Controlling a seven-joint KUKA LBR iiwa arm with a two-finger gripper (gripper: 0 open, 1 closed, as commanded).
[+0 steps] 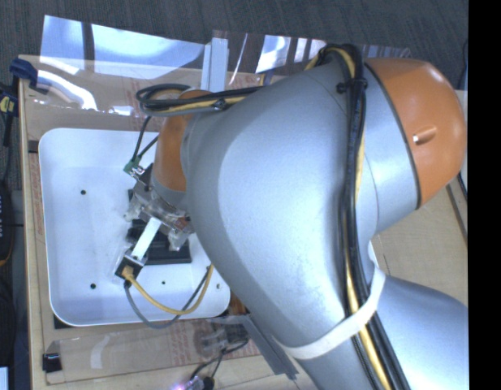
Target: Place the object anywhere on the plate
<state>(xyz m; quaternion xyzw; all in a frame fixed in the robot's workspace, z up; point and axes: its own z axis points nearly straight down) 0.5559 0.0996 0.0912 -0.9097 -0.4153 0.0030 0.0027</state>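
- Grey, orange-banded robot arm (315, 218) reaching in from the right.
- Pincer (155, 218) over the shallow white plastic bin (71, 218) — spread or pressed together, impossible to tell.

Grey arm (299, 218) w/ orange band (421, 136) reaches in from right, covering most of the view. Tool (155, 215) low inside left white bin (75, 234), twd its right side. Bin on pale worktop (112, 349).

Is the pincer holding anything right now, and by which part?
Cannot be told: the pincer is down over the white bin, but its tip is too cluttered to read.
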